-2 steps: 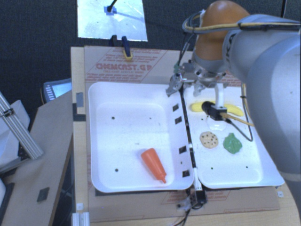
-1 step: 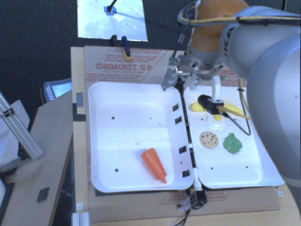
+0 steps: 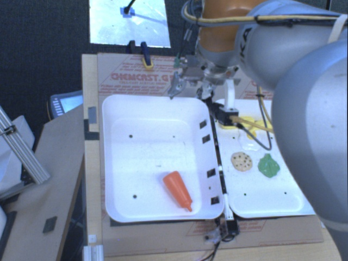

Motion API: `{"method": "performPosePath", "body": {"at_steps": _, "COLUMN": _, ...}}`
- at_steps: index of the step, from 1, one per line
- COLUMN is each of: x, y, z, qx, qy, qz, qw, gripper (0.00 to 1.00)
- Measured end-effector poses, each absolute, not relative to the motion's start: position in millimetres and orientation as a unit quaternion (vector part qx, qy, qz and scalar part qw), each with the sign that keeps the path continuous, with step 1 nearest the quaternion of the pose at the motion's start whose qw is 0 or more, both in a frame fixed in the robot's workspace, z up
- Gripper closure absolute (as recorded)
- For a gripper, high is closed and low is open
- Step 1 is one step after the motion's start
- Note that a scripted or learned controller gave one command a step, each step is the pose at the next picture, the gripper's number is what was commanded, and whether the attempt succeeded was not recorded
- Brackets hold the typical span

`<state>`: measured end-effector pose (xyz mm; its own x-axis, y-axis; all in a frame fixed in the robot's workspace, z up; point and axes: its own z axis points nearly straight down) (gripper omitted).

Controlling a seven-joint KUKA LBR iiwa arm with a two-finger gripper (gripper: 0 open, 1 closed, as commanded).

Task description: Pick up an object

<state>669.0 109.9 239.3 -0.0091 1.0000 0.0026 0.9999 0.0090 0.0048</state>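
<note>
An orange toy carrot (image 3: 178, 189) lies in the front part of the left bin (image 3: 107, 162), its tip pointing to the front right. In the right bin (image 3: 272, 206) rest a round chocolate-chip cookie (image 3: 241, 161), a green leafy toy (image 3: 268, 166) and a yellow object (image 3: 249, 123) partly hidden by cables. My gripper (image 3: 188, 89) hangs over the back rim of the left bin, near the divider between the bins, well behind the carrot. Its two fingers stand apart with nothing between them.
Black clips line the divider (image 3: 212, 173) between the bins. A yellow-and-black clamp (image 3: 145, 56) stands on the cardboard behind the left bin. An aluminium rail (image 3: 22, 151) and a small screen (image 3: 65, 103) sit off the bench to the left. The large grey arm (image 3: 304, 91) overhangs the right bin.
</note>
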Motion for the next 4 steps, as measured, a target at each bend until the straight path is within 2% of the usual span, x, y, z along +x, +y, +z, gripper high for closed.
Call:
{"method": "performPosePath", "body": {"at_steps": 1, "x": 668.6, "y": 177, "z": 246, "qx": 0.704, "qy": 0.710, "qz": 0.0023, "qw": 0.000, "gripper": 0.00}}
{"method": "performPosePath", "body": {"at_steps": 2, "x": 666.8, "y": 151, "z": 112, "qx": 0.707, "qy": 0.707, "qz": -0.0032, "qw": -0.002, "gripper": 0.00}}
{"method": "performPosePath", "body": {"at_steps": 3, "x": 668.7, "y": 115, "z": 83, "qx": 0.707, "qy": 0.707, "qz": -0.0003, "qw": 0.000, "gripper": 0.00}}
{"method": "performPosePath", "body": {"at_steps": 4, "x": 670.8, "y": 103, "z": 192, "qx": 0.707, "qy": 0.707, "qz": 0.0044, "qw": 0.003, "gripper": 0.00}}
